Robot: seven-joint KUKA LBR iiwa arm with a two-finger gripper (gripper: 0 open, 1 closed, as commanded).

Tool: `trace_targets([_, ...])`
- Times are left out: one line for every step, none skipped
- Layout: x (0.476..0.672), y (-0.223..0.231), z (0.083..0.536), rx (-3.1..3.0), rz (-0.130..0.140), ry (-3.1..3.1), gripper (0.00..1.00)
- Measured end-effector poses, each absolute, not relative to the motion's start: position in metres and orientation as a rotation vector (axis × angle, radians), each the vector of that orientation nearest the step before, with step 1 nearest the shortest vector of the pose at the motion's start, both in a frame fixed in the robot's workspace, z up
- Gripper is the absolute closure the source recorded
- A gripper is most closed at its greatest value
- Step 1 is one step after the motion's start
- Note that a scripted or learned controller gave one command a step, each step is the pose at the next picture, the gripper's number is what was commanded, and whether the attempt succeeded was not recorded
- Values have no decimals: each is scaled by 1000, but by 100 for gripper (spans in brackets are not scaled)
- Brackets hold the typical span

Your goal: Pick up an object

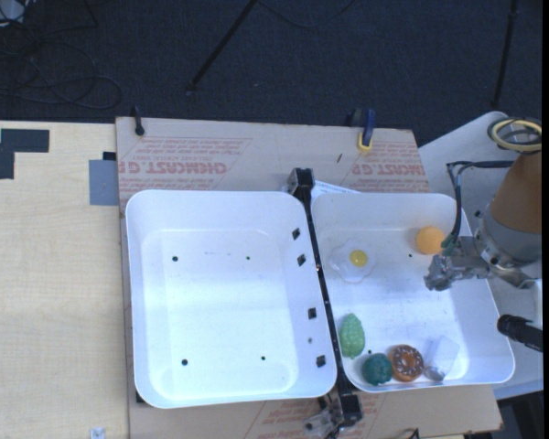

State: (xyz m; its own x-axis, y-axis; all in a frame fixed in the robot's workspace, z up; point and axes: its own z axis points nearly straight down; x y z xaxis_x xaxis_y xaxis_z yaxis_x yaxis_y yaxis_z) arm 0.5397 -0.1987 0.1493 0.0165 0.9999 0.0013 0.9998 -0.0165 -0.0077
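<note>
The right bin (384, 210) holds several small objects. An orange ball (430, 240) lies near its far right side. A clear item with a yellow centre (357, 261) rests in the middle. A light green lumpy piece (351, 335) sits by the divider, with a dark teal one (377, 369) and a brown sprinkled donut (405, 362) along the front wall. A pale translucent item (444, 352) lies beside the donut. My gripper (441, 275) hangs over the bin's right side, just below the orange ball, and nothing shows between its fingers.
The left bin (220, 305) stands beside the right one, parted by a black clamp strip (313, 282). Both rest on a cardboard sheet (256, 158). A roll of tape (518, 133) lies at the far right. The arm's wrist (522, 208) rises over the right edge.
</note>
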Motion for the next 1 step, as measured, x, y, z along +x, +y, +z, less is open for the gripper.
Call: trace_targets([540, -199, 149, -2236, 7, -2197, 0])
